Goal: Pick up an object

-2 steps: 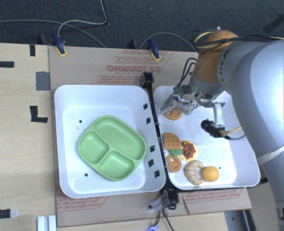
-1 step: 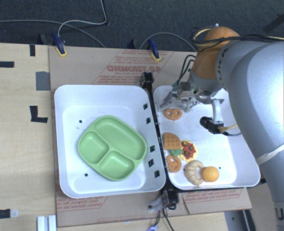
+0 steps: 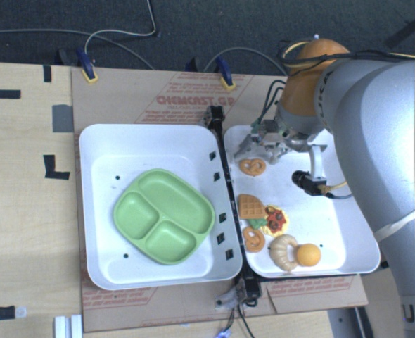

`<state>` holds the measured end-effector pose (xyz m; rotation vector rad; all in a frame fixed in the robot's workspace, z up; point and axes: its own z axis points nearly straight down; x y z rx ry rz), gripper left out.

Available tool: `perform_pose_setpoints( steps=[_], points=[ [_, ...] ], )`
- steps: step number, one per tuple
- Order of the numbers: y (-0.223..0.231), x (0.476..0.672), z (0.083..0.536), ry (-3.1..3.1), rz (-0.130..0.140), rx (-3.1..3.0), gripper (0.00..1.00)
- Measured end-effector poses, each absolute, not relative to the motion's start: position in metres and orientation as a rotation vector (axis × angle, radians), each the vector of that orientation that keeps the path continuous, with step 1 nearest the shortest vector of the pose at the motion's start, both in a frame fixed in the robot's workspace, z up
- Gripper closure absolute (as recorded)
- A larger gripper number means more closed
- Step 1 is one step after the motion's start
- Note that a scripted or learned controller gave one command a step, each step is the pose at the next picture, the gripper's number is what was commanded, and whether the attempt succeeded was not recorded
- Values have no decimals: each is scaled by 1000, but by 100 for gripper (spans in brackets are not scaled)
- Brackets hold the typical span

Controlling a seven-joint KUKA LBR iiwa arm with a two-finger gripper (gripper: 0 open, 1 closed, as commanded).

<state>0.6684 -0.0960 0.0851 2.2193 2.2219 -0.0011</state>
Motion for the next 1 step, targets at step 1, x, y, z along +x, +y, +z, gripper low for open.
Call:
perform_pose_setpoints(
  steps=[1],
  points=[
    [-96, 668, 85, 2222, -1, 2219, 0]
  ],
)
